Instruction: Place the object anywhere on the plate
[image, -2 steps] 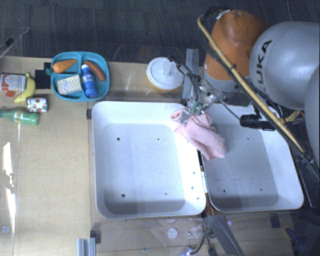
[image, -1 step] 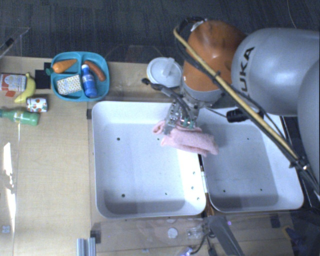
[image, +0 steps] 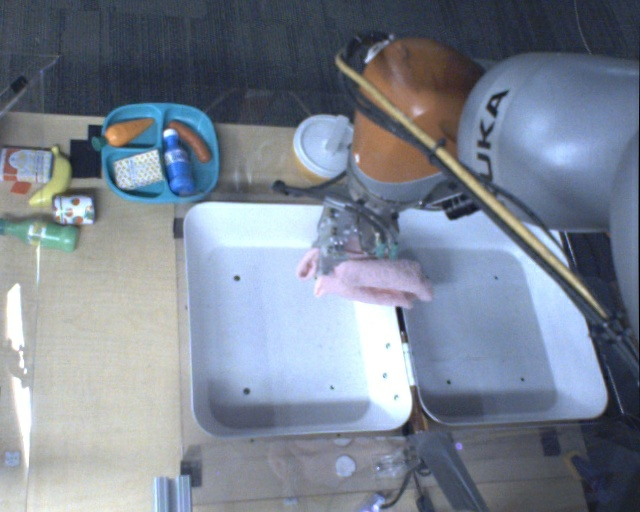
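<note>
Grey KUKA arm (image: 560, 130) looms closest; we see its claw (image: 357, 240) clamped on a folded pink cloth (image: 368, 280) hanging above the seam between two shallow white bins (image: 200, 330). Risk: loose hold, cloth slips early, misses any plate.

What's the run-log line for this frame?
arm: over bin seam | tool: above pink cloth | cloth: hanging, straddling both bins | grasp: unclear

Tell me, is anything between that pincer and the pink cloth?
Nothing visible. The pincer sits directly above the cloth, which hangs over the edge where the two bins meet.
</note>
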